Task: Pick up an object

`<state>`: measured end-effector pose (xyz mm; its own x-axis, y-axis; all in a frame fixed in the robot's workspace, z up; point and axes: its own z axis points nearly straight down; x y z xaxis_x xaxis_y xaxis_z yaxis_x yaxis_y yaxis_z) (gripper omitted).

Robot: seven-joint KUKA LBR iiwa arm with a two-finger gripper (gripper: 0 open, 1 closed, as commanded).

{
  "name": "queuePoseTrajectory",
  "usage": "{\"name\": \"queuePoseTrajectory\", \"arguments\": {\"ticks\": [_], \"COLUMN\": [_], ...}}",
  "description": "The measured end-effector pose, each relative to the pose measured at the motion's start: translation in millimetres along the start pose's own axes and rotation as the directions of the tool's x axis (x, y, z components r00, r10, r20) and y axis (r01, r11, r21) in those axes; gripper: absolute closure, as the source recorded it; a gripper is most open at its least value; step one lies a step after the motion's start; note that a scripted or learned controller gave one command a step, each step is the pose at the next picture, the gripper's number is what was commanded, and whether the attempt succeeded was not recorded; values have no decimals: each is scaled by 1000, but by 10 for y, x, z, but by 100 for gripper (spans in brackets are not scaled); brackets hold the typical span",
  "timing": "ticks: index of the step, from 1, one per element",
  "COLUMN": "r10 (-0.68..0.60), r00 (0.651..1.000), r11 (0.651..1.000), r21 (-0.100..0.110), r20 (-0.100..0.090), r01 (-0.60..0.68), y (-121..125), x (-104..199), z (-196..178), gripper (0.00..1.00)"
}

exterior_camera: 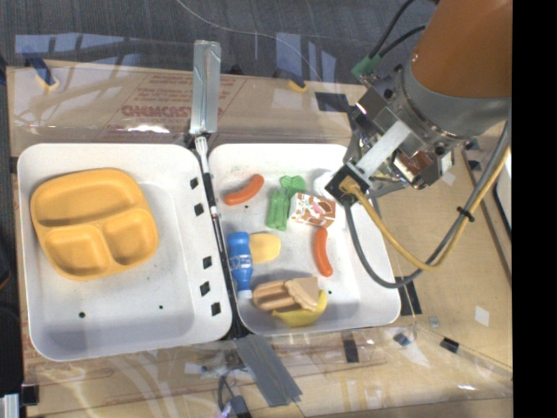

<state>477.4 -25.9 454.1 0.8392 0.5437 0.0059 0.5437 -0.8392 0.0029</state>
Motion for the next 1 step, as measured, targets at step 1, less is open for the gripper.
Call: {"name": "queuePoseTrajectory", "arguments": {"ticks": [1], "r10": [25], "r00": [1000], "r11": [1000], "r21": [10], "r20": [18], "r01": [-26], "y": [497], "x": [421], "z": [1128], "gripper": [100]}}
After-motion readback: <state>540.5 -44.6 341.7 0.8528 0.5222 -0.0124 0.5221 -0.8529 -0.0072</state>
